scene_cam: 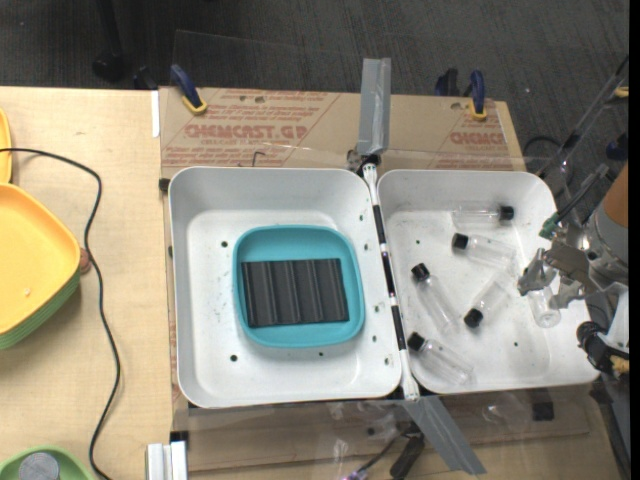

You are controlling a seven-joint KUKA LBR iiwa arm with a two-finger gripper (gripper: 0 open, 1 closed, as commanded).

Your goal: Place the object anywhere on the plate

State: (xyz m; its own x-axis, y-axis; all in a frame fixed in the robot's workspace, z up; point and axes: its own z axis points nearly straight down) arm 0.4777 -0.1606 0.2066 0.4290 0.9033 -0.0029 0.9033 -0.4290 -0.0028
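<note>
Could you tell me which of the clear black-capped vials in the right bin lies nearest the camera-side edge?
The clear plastic vial with a black cap in the right white bin, close to the divider. The other vials lie higher up in the camera view.

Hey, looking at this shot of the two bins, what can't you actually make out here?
- Gripper, camera view: small and cluttered against the right bin; finger state unclear, nothing confirmed held.
- Clear vials: transparent on white, so outlines and count are uncertain; the black caps stand out.
- Arm: cut off by the right edge.
- Teal plate: dark centre slats' material unreadable.
</note>
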